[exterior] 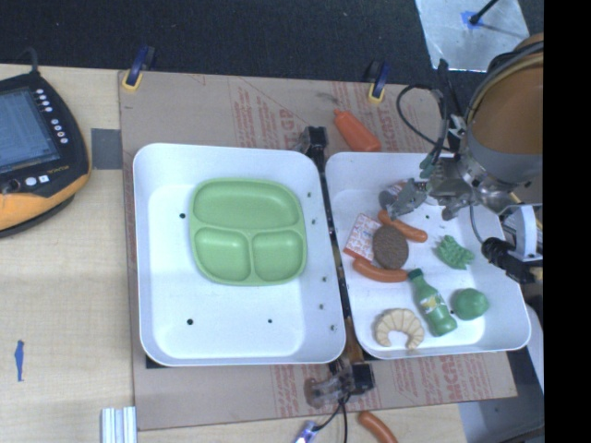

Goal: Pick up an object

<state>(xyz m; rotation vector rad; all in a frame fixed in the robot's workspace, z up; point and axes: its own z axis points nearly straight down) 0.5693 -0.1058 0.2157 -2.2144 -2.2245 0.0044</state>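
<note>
The gripper (406, 197) hangs low over the back part of the right bin (503, 340), with bare white floor between it and the rim behind. Whether its fingers are open or closed, I cannot tell. An orange sausage (404, 226) lies just in front of them; the brown cookie (390, 246) and green bottle (431, 304) sit farther forward. The left bin (157, 247) holds a green tray (248, 231).

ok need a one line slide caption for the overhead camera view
KUKA arm's gripper above toy food in the right bin, near an orange sausage; green divided plate in the left bin.
</note>
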